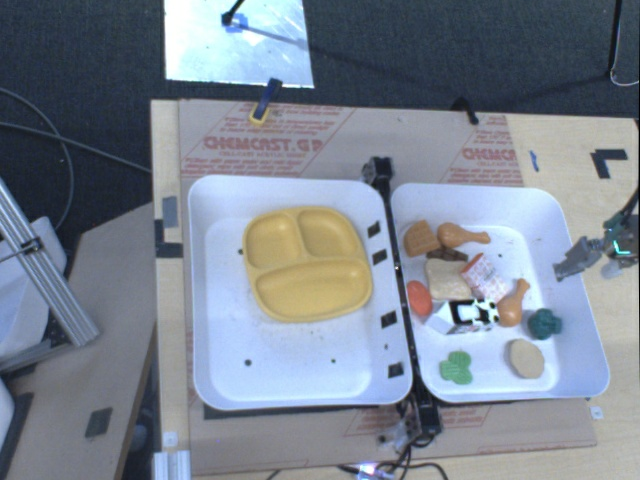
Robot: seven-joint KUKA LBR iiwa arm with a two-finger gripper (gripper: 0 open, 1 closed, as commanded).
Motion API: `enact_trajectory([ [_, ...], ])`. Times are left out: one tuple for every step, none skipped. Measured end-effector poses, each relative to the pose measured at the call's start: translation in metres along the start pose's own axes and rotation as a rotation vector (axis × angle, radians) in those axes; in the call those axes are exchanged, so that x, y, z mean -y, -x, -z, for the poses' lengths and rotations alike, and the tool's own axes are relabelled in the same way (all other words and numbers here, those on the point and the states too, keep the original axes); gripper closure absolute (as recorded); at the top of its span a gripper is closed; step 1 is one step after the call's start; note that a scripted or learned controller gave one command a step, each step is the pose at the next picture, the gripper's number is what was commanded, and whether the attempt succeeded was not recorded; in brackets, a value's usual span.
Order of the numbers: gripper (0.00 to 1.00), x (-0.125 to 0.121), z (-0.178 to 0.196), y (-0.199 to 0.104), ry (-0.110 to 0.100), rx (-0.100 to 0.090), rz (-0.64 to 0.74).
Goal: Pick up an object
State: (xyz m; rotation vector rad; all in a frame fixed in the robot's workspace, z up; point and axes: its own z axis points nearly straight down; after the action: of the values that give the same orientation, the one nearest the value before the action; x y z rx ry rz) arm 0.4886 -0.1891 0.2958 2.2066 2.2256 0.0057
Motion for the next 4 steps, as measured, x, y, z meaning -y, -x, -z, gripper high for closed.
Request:
enact_trajectory([
  [0.0,0.0,0.082,-0.014,0.003,0.0,-0.002],
  [0.0,-0.085,0.03,-0.128,-0.006,-0.007,0.009],
  [0.0,-0.036,0.096,-0.16,0.0,-0.004,0.0],
  [0.0,-0.021,0.074,-0.237,-0.007,-0.004,0.003],
])
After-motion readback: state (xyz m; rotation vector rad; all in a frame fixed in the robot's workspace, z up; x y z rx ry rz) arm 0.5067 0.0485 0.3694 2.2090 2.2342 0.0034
